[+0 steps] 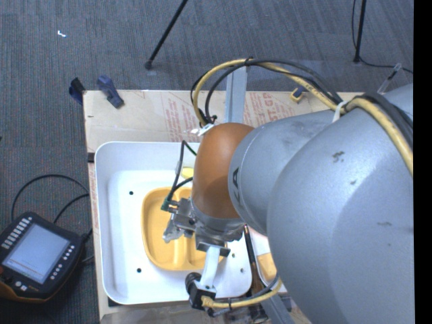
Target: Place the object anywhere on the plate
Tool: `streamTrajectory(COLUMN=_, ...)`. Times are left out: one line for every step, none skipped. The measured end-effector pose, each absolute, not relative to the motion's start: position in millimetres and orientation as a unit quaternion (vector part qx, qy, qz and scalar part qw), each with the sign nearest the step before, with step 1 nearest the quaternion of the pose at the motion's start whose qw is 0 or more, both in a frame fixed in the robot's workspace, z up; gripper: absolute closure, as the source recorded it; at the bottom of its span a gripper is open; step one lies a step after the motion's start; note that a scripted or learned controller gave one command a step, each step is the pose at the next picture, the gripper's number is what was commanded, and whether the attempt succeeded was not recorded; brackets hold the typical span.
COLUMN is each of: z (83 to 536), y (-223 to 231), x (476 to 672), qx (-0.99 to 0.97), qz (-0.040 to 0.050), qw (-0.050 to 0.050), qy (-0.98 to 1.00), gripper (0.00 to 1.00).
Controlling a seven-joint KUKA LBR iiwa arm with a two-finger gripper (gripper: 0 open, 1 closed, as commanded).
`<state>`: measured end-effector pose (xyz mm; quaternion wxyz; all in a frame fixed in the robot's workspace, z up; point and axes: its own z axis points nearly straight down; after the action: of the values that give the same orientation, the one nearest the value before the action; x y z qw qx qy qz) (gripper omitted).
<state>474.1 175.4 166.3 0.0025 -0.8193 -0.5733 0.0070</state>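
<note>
— Grey carpet point(81, 19) lay all around the bench point(135, 117), didn't it? What sat closest to the camera?

— Closest was the arm point(324, 201), a big grey bulk across the right half of the frame, with yellow cables point(270, 66) looping over it. Its orange band point(216, 167) sat near the middle, and below that the wrist pointed down and left.

— And the gripper?

— The gripper point(181, 227) hung over the yellow plate point(155, 241), at the lower centre. I could not tell whether it was open or closed; the parts were small and dark against the wrist.

— Where was the object?

— I could not tell. The arm covered the plate's right part, and I could pick out nothing as the object on the bare yellow part.

— And the plate itself?

— It lay in the white bin point(111, 181) at the lower left, toward that bin's right side.

— Anything further off?

— A teach pendant point(37, 258) lay on the carpet left of the bin. Blue clamps point(108, 91) sat at the bench's upper left corner, and tripod legs point(172, 25) stood on the carpet at the top.
</note>
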Motion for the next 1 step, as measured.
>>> streamTrajectory(z=194.2, y=111.7, x=475.8, qx=-0.855, qz=0.0055, qw=0.002, qy=-0.519, gripper=0.00)
